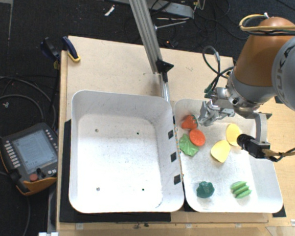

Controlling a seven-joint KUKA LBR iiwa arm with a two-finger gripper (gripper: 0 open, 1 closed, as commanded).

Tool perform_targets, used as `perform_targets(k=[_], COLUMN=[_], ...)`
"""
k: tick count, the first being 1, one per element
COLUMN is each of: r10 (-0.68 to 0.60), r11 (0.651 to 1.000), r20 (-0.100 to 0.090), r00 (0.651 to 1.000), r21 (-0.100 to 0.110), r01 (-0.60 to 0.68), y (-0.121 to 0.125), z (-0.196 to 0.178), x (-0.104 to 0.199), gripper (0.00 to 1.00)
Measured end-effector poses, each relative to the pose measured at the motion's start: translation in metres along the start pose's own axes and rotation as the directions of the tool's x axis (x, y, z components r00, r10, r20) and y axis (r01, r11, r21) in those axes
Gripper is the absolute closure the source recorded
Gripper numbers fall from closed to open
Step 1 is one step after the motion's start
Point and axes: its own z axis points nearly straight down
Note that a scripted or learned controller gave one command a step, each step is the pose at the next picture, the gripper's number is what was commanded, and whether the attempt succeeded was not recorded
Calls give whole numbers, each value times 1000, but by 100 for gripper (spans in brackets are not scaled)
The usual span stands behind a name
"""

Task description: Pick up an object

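The right bin [269, 195] holds several small toy foods. Two orange-red pieces [193, 129] lie near its left wall, with a light green piece [187, 145] just below them. Two yellow pieces [226, 143] sit in the middle, a dark green piece [205, 189] and a ribbed green piece [240, 189] toward the front. My gripper [208, 117] hangs over the back of this bin, just right of and above the upper orange-red piece. Nothing is visibly held between its fingers.
The left bin [79, 134] stands beside the right one, sharing a raised middle wall. A slanted metal pole [147, 32] crosses the back of the bench. A teach pendant [29, 153] lies on the floor to the left.
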Motion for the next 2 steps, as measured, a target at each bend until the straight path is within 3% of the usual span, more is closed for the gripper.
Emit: perform_targets(k=[2], r10=[0], r11=[1000], r20=[0], r00=[1000], r21=[1], r01=[0], y=[33], z=[15], x=[89], gripper=[100])
